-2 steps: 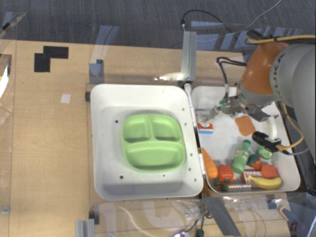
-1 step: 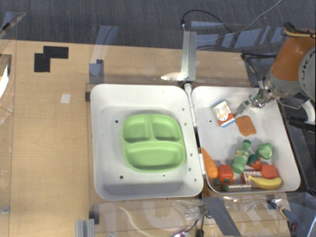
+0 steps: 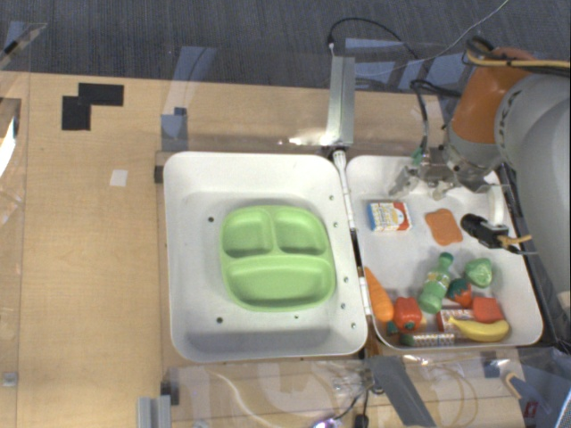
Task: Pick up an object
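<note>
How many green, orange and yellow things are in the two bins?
Green: 3 (plate, bottle, round veg)
Orange: 2 (carrot, flat slice)
Yellow: 1 (banana)
Total: 6, leaving out small bits too blurred to tell.

Grey arm cropped at the right edge; label of the small box illegibly tiny.
</note>
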